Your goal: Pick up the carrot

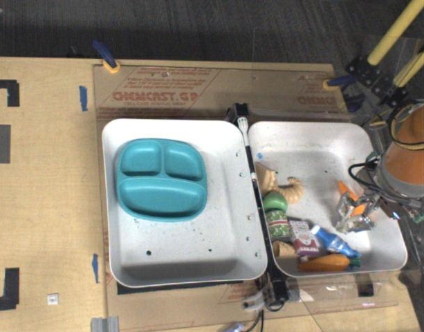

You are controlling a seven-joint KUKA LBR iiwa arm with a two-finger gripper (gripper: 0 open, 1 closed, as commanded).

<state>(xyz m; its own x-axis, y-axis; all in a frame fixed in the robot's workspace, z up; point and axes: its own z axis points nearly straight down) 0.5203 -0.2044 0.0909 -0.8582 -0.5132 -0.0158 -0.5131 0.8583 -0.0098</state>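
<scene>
A cardboard-covered bench (45, 185) is seen under a dark carpeted floor strip (198, 12) at the top; black tape marks and blue tape bits are stuck on the board, and yellow poles are seen upper right of the gripper. Two white bins are set side by side: the left bin (177, 254) well left of the gripper, the right bin (308, 144) under it. One teal divided plate (161, 178) is laid in the left bin, far left of the gripper. The grey arm with orange band (409, 154) is seen just right of the gripper. The gripper (355, 209) is held low in the right bin, near its right wall — whether its fingers are spread or pinched cannot be told. One carrot (327, 262) is laid flat below and left of the gripper, apart from it, at the bin's near wall. One blue packet (334, 243) is seen just above the carrot; one green round item (274, 202) and one tan piece (289, 187) are left of the gripper.
</scene>
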